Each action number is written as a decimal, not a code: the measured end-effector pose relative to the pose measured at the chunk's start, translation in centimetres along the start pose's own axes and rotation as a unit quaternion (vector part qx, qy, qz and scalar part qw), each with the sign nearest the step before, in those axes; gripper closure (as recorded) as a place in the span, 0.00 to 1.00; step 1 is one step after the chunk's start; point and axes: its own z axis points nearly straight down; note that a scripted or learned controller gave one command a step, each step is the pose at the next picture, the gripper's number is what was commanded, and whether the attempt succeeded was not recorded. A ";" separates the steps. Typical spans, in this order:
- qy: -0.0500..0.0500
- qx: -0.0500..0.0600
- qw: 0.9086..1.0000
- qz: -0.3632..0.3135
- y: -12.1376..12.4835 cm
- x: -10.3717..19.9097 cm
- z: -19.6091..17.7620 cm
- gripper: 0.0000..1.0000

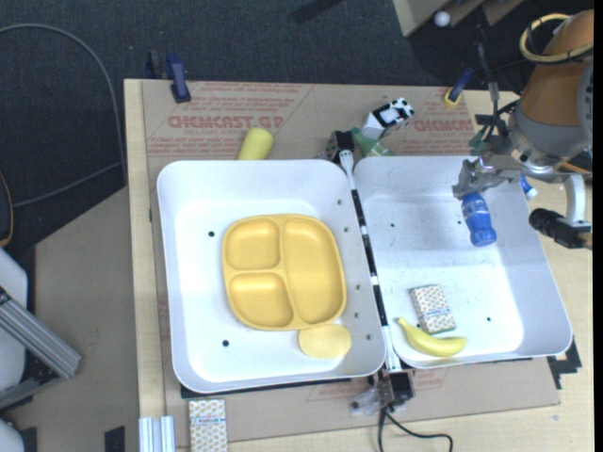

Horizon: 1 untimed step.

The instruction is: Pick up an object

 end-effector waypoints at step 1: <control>0.001 0.002 1.000 0.001 -3.0 0.6 1.8 1.00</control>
